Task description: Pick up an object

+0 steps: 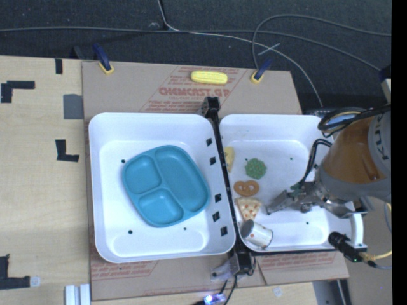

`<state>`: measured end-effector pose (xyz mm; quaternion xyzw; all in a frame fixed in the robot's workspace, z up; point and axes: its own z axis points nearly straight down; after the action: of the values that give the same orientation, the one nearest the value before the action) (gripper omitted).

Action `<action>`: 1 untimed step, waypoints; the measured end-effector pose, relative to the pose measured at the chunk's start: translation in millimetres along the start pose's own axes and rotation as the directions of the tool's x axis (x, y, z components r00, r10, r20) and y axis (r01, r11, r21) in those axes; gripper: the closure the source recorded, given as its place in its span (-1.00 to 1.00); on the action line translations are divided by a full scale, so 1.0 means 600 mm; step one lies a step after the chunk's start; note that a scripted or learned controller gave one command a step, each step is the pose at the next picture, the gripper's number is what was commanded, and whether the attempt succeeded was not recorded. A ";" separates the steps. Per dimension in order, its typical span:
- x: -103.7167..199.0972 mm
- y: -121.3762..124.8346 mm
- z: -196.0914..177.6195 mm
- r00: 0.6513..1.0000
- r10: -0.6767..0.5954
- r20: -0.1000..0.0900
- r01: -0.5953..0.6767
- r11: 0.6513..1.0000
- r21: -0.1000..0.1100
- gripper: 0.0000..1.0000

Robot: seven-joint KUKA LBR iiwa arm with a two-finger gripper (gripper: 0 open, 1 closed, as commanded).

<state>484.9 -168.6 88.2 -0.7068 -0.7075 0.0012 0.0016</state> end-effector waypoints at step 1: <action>0.000 0.001 -0.021 1.000 0.000 0.000 0.000 1.000 -0.002 1.00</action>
<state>485.5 -168.7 100.8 -0.7068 -0.7074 0.0006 0.0009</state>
